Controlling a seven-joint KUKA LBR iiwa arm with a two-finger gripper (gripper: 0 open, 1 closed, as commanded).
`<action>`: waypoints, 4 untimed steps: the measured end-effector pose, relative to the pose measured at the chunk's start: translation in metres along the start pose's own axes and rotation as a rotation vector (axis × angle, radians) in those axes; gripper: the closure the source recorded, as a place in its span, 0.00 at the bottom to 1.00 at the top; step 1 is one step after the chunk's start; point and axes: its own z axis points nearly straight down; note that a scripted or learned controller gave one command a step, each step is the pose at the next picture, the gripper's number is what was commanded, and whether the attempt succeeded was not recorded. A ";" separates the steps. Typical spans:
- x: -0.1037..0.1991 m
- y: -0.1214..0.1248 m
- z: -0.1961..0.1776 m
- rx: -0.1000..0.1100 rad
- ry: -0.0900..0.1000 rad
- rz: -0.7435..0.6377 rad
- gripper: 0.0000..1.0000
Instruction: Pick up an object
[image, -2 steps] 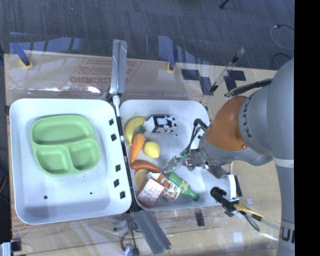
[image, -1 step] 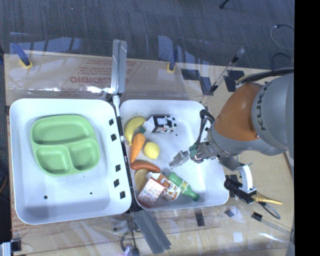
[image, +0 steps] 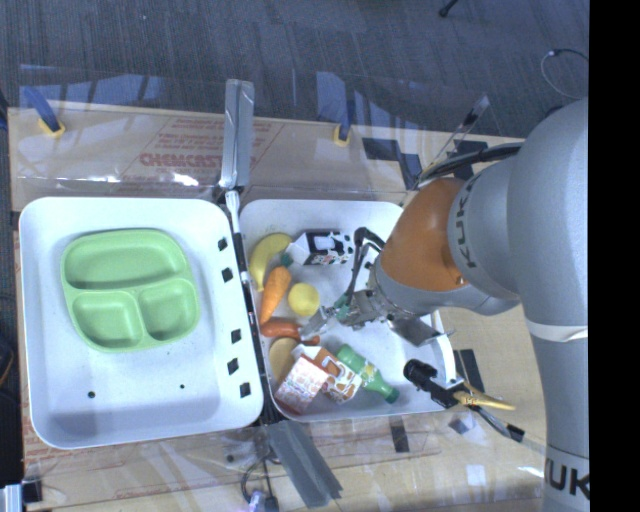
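Two shallow white bins with rounded corners are shown side by side on the table, whose far strip is covered by clear, glossy plastic sheeting. In the left bin a smooth, pale green divided tray with three compartments is seen. The right bin holds the candidate objects: a curved yellow banana at far left, a tapered orange carrot just near of it, a round yellow lemon, a black-and-white cow-patterned toy at the far side, a printed orange-and-white carton at the near edge, and a glossy green bottle lying on its side beside the carton. The grey arm, with its orange band, is extended from the right over this bin. The claw is lowered just right of the lemon; whether it is spread or closed cannot be told, and no object is visibly gripped.
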 end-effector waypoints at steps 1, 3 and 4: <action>0.000 0.040 -0.054 0.009 0.006 -0.139 0.00; -0.014 0.110 0.001 0.021 0.008 -0.069 1.00; -0.014 0.110 0.001 0.024 0.010 -0.070 0.00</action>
